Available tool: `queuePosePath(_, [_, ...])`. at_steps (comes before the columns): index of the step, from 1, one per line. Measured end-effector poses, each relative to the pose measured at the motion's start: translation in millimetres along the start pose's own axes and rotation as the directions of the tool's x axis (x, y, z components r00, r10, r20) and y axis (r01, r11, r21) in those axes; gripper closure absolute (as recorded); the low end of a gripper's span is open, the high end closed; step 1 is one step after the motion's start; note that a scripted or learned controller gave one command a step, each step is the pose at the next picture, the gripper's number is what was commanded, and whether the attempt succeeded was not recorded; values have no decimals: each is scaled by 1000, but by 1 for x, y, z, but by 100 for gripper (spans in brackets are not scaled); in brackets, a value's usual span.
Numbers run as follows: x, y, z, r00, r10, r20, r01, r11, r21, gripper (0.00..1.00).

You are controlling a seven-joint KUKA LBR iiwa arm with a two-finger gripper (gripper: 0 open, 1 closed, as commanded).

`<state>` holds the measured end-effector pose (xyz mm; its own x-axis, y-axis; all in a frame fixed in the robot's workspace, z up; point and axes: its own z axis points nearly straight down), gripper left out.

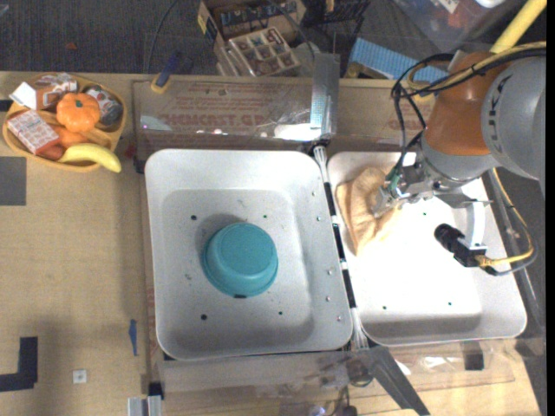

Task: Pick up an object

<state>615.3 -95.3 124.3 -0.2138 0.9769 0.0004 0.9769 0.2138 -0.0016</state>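
- The counter carries two shallow white bins side by side, the left bin and the right bin.
- A tan cloth lies crumpled in the right bin, against that bin's left wall and toward its far left corner.
- The grey arm with its orange band reaches in over the right bin's far edge.
- The pincer sits low at the cloth's right edge, touching or just above its folds; the cloth spreads away from it to the left and toward the near side.
- Whether the pincer is spread or pressed together cannot be told, and it is not clear that any cloth is caught in it.
- A teal bowl rests upside down near the middle of the left bin, well apart from the pincer.
- A small black fitting with a cable hangs over the right bin, just right of the cloth.
- At the counter's far left corner sits a yellow dish holding an orange pumpkin, a banana and small packets.
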Motion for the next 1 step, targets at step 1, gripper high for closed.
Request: queuePosePath(1, [29,4,-60,990,-144,3,144,990,-3,100])
